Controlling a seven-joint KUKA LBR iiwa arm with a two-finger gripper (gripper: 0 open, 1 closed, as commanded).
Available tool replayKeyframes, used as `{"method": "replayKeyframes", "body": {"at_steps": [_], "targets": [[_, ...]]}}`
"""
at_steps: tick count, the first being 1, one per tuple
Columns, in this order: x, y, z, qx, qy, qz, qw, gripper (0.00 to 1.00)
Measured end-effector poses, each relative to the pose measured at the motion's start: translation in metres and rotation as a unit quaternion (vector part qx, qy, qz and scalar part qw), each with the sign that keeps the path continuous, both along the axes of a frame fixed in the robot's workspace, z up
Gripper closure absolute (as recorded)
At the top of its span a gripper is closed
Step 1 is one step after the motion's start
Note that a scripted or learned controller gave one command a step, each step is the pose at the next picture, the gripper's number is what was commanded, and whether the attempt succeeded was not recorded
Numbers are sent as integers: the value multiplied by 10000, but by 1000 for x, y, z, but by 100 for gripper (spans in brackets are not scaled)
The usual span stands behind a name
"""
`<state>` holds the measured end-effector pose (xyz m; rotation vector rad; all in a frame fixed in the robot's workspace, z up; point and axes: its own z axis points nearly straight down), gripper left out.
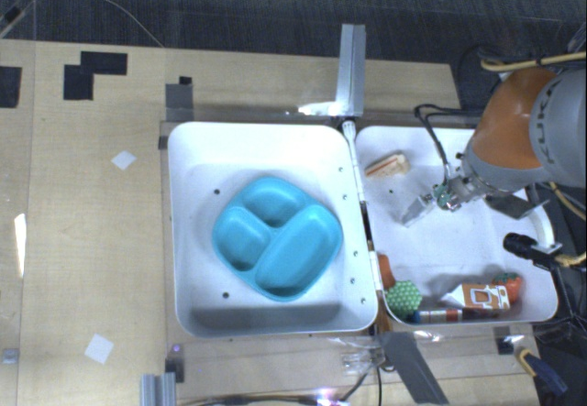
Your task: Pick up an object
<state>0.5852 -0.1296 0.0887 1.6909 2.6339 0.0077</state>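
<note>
while jaws [415,209] hover, right bin [404,140] mid-floor bare

Two shallow white bins sit side by side on the counter [83,239]: the left bin [193,212] and the right bin [477,248]. The left holds one blue divided dish [277,236] with three compartments. The right holds one tan bread-like piece [386,164], one green ball [403,299], one orange-and-white tube [477,296], and perhaps one orange item [385,268] at its left wall, mostly hidden.
</note>
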Motion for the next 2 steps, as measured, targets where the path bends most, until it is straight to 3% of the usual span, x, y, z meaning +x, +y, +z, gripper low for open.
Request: {"method": "replayKeyframes", "body": {"at_steps": [1,2], "targets": [[26,5,-1,10,11,-575,9983,0],[47,19,24,2,23,186,9998,0]]}}
